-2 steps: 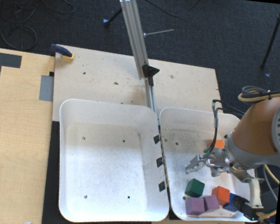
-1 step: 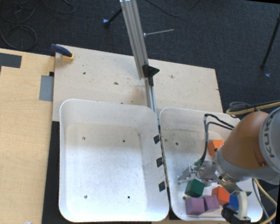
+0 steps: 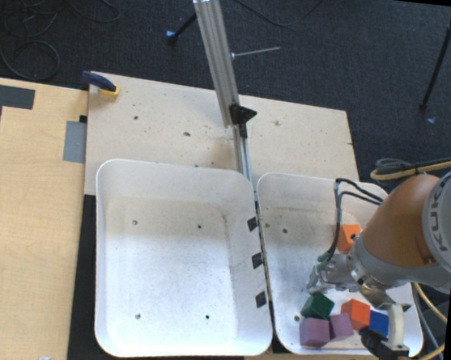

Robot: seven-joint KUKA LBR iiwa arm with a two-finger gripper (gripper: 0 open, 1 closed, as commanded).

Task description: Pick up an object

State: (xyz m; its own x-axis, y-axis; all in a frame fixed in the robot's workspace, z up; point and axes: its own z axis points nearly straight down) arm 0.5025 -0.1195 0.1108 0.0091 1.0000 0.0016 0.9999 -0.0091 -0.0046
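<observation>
One green block (image 3: 318,305) beneath jaws

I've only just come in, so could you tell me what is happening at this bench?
A KUKA arm reaches in from the right over the right bin, with its gripper low among a cluster of small blocks near the front. Directly below it sits a dark green block, with purple blocks, an orange block and a blue block alongside. Nothing looks lifted yet. The left bin sits beside it.
</observation>
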